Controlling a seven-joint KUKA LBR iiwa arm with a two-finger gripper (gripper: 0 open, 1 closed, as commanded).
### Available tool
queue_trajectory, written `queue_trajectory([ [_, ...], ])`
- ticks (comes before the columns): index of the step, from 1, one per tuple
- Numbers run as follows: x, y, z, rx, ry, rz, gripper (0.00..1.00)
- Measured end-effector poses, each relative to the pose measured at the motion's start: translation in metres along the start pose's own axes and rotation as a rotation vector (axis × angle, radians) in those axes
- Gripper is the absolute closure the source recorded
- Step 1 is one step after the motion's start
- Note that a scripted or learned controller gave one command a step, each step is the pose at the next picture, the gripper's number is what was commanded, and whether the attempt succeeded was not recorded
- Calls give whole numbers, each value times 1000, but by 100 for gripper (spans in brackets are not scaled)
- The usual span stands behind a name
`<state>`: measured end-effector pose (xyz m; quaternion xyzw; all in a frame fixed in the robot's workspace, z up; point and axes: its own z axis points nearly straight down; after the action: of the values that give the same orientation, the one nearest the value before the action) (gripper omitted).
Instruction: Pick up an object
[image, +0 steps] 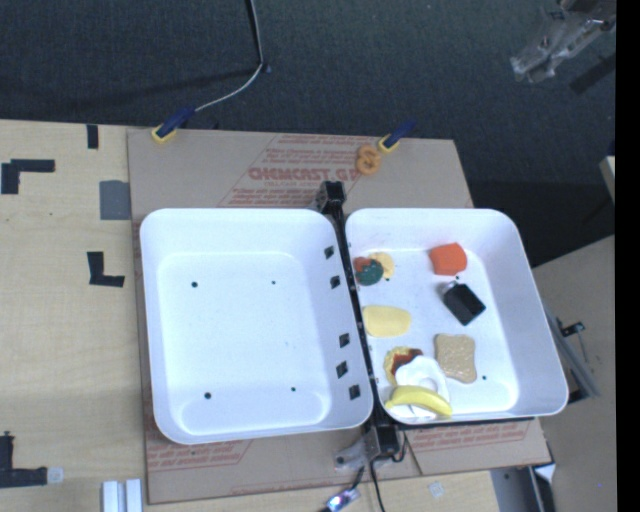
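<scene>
- Camera view: my gripper hangs high at the top right, far from both bins; it is blurred, so I cannot tell its state.
- The right bin holds an orange block, a black piece, a yellow oval, a tan slice and a banana.
- The left bin sits beside it on the surface.

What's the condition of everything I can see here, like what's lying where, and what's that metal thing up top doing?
tool: raised off the bench, top right, blurred.
left bin: white, holds no items.
right bin: holds all the items.
orange block: lying apart, far side.
black block: lying tilted.
banana: lying at the near edge.
tan sponge: lying flat.
</scene>
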<state>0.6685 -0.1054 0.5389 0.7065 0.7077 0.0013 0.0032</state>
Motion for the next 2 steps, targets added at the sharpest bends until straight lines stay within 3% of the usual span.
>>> queue_trajectory([
  [1,46,-78,2,6,4,-4,100],
  [2,30,-33,5,6,0,2,100],
])
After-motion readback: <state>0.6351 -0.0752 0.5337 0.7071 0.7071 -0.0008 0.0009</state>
